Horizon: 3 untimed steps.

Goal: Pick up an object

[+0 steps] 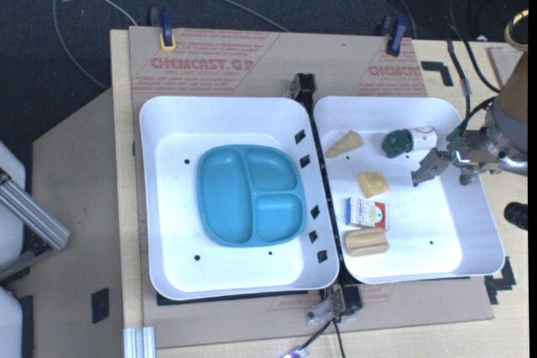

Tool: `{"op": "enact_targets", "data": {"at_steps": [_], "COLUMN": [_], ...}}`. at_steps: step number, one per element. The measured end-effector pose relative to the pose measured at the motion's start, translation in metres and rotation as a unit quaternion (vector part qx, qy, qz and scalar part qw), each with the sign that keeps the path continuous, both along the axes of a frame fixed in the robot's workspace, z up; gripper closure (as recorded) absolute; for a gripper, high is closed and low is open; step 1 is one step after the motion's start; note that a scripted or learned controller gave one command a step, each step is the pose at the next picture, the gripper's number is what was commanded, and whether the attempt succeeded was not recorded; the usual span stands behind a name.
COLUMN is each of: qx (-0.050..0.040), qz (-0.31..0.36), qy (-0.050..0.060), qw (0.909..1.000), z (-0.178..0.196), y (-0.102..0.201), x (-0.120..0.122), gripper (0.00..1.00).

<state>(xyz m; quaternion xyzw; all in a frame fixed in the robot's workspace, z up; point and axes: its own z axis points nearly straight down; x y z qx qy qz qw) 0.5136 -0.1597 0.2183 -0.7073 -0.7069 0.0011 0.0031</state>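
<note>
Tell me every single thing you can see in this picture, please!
white bins: two, white, side by side on the bench
divided plate: one, blue, middle of the left bin
wedge piece: one, tan, top left of the right bin
round object: one, dark green, top of the right bin
block: one, yellow, right bin, below the wedge
small box: one, white with red and blue, below the block
bread roll: one, tan, right bin's lower left
clamps: two, blue, board's top edge
gripper: one, grey, over the right bin
</note>
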Motion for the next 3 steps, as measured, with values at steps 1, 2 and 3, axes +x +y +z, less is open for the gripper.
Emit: {"op": "enact_targets", "data": {"at_steps": [1,2,3], "qx": [0.0004,0.0001,-0.0007], "qz": [0.0,0.0,0.0], "qy": [0.001,0.0,-0.003], "qw": [1.0,1.0,1.0], "z": [-0.064,-0.113,-0.099], "y": [0.002,-0.008,-0.007], "x": [-0.001,-0.001,0.0], "gripper": [0.0,0.0,1.0]}}
